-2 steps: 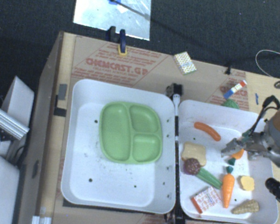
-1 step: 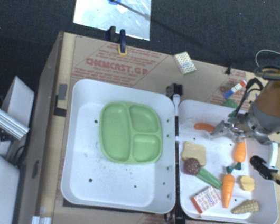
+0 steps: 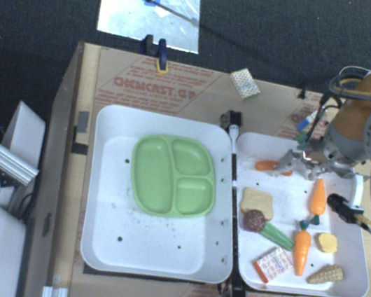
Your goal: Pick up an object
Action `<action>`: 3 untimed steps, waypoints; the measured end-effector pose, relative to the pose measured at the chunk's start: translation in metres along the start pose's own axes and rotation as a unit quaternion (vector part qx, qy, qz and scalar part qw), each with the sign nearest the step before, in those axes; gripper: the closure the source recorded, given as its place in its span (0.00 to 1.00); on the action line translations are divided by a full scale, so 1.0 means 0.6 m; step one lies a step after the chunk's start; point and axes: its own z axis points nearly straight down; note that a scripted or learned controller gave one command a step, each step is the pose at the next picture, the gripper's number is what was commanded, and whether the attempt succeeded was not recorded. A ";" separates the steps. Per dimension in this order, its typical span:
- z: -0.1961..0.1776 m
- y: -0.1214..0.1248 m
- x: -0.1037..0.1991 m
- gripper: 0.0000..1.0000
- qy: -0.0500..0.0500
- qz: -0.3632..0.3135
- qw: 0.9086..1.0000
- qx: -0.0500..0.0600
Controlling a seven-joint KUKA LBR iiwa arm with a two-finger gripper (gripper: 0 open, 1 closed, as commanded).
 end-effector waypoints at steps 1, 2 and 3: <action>0.003 -0.001 -0.070 0.00 0.000 0.001 1.000 -0.001; 0.004 0.000 -0.070 0.00 0.000 0.000 1.000 -0.001; 0.004 0.000 -0.060 0.00 -0.001 0.001 1.000 -0.002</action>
